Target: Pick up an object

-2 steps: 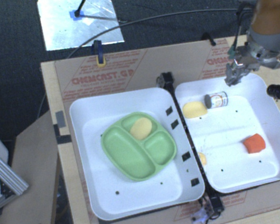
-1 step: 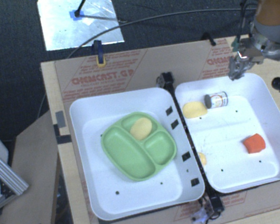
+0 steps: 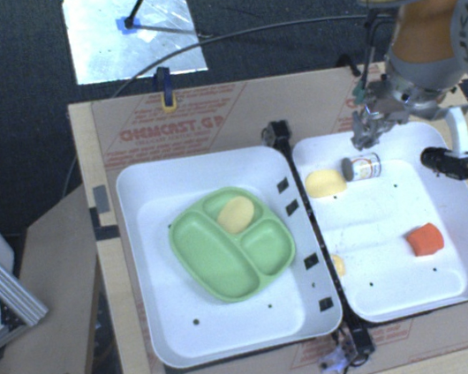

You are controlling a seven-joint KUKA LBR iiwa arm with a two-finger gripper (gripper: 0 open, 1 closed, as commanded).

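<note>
Nearest to me, in the right bin (image 3: 465,275), an orange block (image 3: 424,239) lay alone on the white floor, well apart from everything else, and a small yellowish piece (image 3: 338,264) was pressed against the divider between the two bins. In the left bin (image 3: 173,326) sat a green tray (image 3: 221,264) with compartments, and a yellow lump (image 3: 237,214) rested in its far compartment. Farther back in the right bin, a yellow rounded object (image 3: 325,182) lay just beside a small jar (image 3: 362,168) on its side, the two almost touching. Over the far edge of this bin hung the gripper (image 3: 367,133), near the jar and a little behind it; from where I stood I could not tell whether it was open or closed, and nothing was visibly held in it. The task named no special object, so I judged that the jar or the yellow object was the target, being closest. To do this step well, I thought the arm should come down straight over one object only, and centre on it. The jar could roll away if it was pushed from one side. The orange block seemed the easier choice, because it had free space all around it.
</note>
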